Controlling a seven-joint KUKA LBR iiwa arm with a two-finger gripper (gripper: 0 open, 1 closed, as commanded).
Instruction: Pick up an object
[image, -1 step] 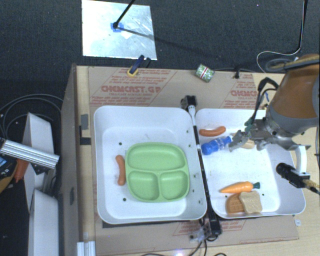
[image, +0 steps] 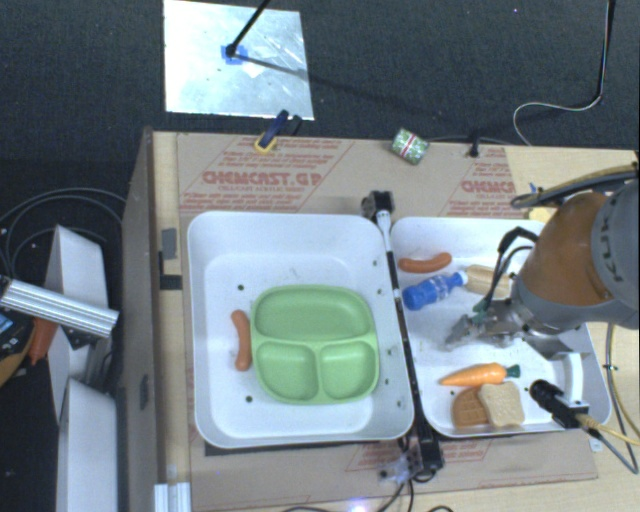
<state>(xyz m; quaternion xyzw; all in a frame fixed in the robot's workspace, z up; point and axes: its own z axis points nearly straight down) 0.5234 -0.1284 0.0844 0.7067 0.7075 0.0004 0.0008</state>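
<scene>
Task judged at an early stage: nothing lifted, no object seen between the fingers. Gripper (image: 467, 331) low inside the right bin (image: 425, 355), just above the carrot (image: 474, 376) and below the blue bottle (image: 430, 291). Whether released or clenched, could not tell; too small and blurred. Likeliest target, as a guess, the carrot, lying flat just above the bread slices (image: 490, 406). Farther up from the carrot, a sausage (image: 425, 264). Still left: closing on an object and raising it clear of the bin.
</scene>
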